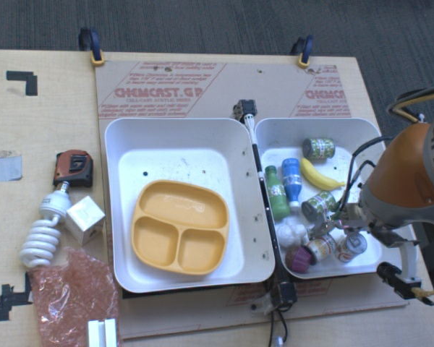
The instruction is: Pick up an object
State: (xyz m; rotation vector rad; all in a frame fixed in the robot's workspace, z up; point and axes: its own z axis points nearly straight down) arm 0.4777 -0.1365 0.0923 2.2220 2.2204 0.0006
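My gripper point(335, 225) is low in the right bin point(362, 132), among the cans point(320, 206); whether it is open or gripping, I cannot tell. Step: grasp attempt. Next: confirm one can sits between fingers, then lift straight.

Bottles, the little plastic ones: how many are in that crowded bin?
2. A green bottle lies by the right bin's left wall, and a blue bottle sits beside it. Others may be hidden under the clutter.
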